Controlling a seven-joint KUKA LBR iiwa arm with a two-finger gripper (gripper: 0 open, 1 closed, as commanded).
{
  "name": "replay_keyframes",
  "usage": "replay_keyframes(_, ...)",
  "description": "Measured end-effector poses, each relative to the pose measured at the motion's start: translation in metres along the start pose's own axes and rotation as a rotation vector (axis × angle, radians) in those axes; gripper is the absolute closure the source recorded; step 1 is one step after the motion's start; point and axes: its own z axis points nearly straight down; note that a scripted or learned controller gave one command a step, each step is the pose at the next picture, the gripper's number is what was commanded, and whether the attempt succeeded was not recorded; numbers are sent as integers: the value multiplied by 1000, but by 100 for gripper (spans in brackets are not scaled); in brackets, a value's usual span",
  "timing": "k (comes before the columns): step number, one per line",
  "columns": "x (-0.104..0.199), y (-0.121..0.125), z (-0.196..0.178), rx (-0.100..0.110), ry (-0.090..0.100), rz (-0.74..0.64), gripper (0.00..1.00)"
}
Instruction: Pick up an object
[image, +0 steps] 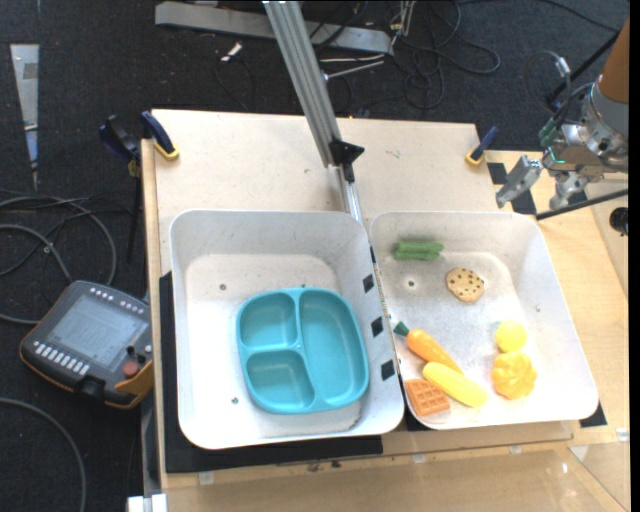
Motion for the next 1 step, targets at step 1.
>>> replay_keyframes(1, 0, 0, 0, 0, -1, 0, 0)
